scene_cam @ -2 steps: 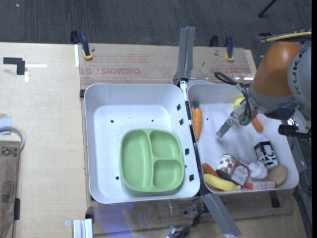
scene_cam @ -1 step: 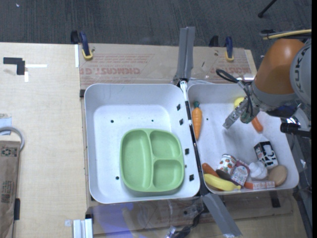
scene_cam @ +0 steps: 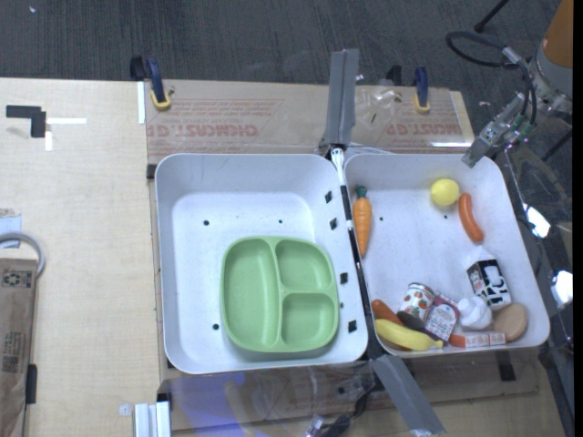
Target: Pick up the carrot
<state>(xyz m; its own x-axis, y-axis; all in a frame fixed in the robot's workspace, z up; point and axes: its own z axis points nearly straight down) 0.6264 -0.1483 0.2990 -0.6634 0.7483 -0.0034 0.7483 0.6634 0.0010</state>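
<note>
1. The pincer (scene_cam: 492, 137) hangs over the upper right corner of the right bin (scene_cam: 510, 209), just outside its rim, on a grey arm with an orange band; whether it stands wide or narrow cannot be told from this angle, and nothing shows in its grasp.
2. The carrot (scene_cam: 362, 223) lies well to the pincer's left and lower in the view, lengthwise against the right bin's left wall, green top pointing up the frame.
3. A yellow lemon (scene_cam: 444, 192) and an orange sausage (scene_cam: 470, 217) rest nearest the pincer, just below it; the two lie close together.
4. Far below the pincer, along the bin's lower edge, a banana (scene_cam: 406, 336), a small can (scene_cam: 416, 299) and packets cluster.
5. The left bin (scene_cam: 182, 244), well apart to the pincer's left, holds a green divided plate (scene_cam: 246, 317).
</note>
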